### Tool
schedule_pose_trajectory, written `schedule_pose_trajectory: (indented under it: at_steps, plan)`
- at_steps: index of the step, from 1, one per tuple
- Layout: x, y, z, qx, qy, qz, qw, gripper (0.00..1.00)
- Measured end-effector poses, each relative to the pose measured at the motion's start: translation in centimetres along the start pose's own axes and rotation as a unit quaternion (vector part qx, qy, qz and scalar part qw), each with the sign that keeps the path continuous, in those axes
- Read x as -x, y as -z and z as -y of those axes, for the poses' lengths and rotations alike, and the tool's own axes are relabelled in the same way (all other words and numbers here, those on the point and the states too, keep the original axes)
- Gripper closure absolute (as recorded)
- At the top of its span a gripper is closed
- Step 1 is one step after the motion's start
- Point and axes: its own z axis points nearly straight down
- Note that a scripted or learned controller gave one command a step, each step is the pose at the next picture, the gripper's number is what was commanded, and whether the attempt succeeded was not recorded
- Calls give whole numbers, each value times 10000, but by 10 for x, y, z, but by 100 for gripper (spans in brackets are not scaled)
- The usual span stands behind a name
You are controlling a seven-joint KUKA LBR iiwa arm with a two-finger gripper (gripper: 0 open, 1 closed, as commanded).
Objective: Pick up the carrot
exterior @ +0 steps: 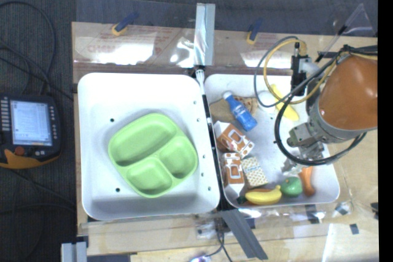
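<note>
One carrot [306,180] to grab, and it sat at the near right corner of the right bin [267,84], just beside a green fruit [292,186] and a banana [264,196]; I'd say this was the approach step, nothing lifted yet; next move called for a drop straight onto it without nudging the neighbours; the arm [344,95] hung over the bin's right edge, wrist bent down, gripper [299,155] just behind the carrot; couldn't tell if it was clenched or released.

Grey arm [319,123], orange band [351,94], looping black and yellow cables [277,108]
</note>
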Motion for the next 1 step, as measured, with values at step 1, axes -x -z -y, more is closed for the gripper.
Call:
schedule_pose_trajectory:
  at_steps: [1]
  plan:
    - [36,-12,1,-3,566,8,9984,100]
